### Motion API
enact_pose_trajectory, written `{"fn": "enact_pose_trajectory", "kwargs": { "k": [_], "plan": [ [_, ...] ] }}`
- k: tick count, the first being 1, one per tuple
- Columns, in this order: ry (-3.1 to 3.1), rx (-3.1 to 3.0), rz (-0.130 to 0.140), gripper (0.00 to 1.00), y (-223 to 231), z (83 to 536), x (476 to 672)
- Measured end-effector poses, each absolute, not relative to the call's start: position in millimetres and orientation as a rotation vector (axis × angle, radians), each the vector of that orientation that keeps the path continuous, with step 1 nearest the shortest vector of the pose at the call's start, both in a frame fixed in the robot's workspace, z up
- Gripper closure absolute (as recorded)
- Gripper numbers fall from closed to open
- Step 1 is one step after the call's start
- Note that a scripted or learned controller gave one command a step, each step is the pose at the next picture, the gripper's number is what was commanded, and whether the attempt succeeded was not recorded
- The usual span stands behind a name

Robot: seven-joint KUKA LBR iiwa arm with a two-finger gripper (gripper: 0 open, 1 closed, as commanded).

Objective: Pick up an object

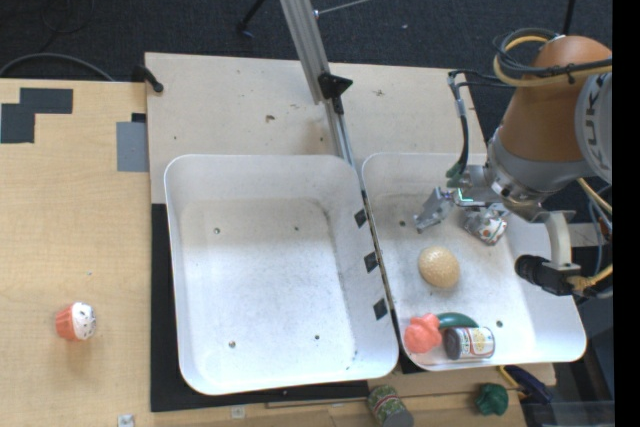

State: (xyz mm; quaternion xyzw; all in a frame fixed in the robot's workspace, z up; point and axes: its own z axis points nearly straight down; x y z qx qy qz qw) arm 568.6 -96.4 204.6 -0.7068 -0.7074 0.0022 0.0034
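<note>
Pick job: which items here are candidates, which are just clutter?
Candidates, in the right bin under the gripper:
- tan ball
- pink object
- small jar
- green item

Clutter, outside the bins:
- orange-and-white toy
- green object
- can

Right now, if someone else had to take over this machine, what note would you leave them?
Tool: low over the right bin, near its back; whether it is open or shut cannot be made out, and nothing is seen held.
Things in the right bin: tan ball mid-bin; pink object, dark green piece and small jar together at the front.
Left bin: beside it.
Done: no pick seen.
Left: grasp one object, lift it.
</note>
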Motion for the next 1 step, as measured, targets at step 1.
{"fn": "enact_pose_trajectory", "kwargs": {
  "k": [1],
  "plan": [
    [-2.218, -2.221, 0.002, 0.0, -97.7, 206.8, 569.4]
  ]
}}
